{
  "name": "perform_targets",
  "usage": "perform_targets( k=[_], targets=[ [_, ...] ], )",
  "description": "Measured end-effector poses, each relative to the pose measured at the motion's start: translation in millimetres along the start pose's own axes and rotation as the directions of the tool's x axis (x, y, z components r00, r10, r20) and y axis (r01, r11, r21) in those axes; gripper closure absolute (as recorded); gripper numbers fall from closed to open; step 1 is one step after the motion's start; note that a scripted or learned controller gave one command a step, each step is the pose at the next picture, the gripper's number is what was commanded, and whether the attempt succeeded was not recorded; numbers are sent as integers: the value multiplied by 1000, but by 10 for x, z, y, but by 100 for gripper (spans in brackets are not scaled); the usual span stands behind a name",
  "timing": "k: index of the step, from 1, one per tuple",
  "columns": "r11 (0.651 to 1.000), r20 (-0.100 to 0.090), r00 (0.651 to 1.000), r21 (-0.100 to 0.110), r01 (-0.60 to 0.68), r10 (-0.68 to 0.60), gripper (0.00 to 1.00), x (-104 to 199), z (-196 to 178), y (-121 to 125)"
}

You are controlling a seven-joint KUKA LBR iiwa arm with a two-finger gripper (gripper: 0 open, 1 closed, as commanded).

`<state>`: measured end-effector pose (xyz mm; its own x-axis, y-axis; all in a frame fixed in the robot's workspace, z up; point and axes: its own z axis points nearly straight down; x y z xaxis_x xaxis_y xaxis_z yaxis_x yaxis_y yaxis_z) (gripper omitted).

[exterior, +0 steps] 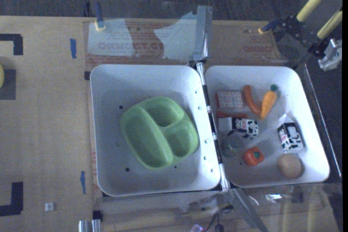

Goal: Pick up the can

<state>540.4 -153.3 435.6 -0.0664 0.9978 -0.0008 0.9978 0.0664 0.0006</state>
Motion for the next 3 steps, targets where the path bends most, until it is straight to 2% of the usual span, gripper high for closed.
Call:
perform_targets(
  k=[1,2,3],
  targets=[
    [907,1,907,-3,-420,420,100,-338,2,553],
    [909,3,909,-8,-417,417,100,-323,-111,568],
    [744,1,744,4,-668,668,100,-168,5,494]
  ],
)
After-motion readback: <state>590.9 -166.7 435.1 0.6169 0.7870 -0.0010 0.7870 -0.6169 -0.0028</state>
